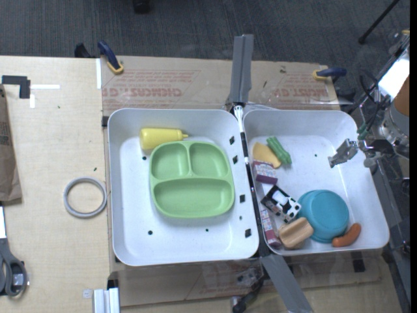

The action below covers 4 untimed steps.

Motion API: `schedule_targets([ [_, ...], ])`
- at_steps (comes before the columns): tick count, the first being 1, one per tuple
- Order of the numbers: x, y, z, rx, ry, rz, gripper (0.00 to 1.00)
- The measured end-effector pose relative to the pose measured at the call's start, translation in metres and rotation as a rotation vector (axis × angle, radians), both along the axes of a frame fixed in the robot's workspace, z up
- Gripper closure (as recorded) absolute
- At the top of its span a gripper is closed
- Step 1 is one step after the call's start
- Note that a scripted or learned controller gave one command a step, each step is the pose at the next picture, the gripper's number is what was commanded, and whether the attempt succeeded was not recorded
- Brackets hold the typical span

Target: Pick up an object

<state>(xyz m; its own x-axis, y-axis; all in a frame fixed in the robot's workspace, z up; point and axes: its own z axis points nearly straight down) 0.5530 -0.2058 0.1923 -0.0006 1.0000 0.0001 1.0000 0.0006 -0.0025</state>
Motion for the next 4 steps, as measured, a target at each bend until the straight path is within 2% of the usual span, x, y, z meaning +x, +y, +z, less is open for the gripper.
schedule_targets([
  [1,-0.06,0.036,-0.094,-0.011,-0.029,0.215,0.0],
  [2,-0.057,0.037,-0.083,-0.013,-0.037,0.213,1.0],
  [3,-0.05,0.04,-0.082,-0.004,-0.015,0.366,1.0],
  [4,-0.06,0.071,-0.094,-0.002,-0.008,-0.075,1.0],
])
